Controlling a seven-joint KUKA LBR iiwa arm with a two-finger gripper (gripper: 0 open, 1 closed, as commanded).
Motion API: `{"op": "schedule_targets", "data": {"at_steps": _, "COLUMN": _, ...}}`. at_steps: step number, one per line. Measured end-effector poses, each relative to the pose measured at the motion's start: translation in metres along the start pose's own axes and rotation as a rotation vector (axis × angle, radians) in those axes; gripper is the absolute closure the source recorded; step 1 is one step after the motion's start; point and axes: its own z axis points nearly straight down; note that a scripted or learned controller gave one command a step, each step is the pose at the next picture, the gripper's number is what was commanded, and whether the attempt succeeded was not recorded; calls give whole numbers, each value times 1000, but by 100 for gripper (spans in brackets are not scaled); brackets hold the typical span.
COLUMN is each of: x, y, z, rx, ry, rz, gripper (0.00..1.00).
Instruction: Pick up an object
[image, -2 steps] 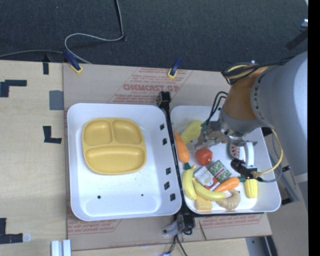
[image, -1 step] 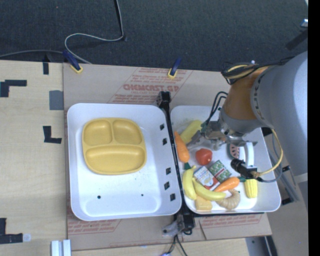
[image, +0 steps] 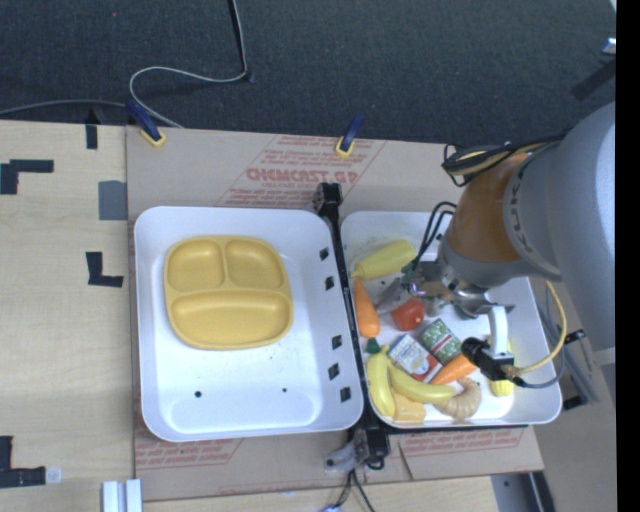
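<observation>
At the near edge of the right bin lies a pile of toy food. A knobbly tan piece sits closest to the near wall. A banana curves just behind it, and a yellow block touches the banana's near side. An orange carrot leans across the banana. A small green-and-white packet lies tilted against both of them, in the middle of the bin.

Just beyond the packet sits a red tomato. A second carrot lies along the bin's left wall, beside the tomato. Farther on, near the far left corner, a long yellow piece rests at a slant.

The gripper hangs low over this bin, right above the tomato and close to the long yellow piece. From here I can't tell if it is open or closed, and I can't see anything held in it. The grey arm with its orange band reaches in over the bin's right side. A yellow cable loops down from it toward the near right corner.

The left bin holds a yellow divided plate, which lies flat in its far half.

Both bins sit on a cardboard sheet with red print. Two yellow clamps grip its far edge. Beyond that, a thin wire trails over dark floor.
</observation>
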Motion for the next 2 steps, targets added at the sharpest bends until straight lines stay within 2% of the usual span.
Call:
{"op": "schedule_targets", "data": {"at_steps": 1, "x": 3, "y": 0, "z": -9, "rx": 4, "ry": 5, "rz": -4, "gripper": 100}}
{"op": "schedule_targets", "data": {"at_steps": 2, "x": 56, "y": -58, "z": -155, "rx": 10, "ry": 10, "rz": -6, "gripper": 100}}
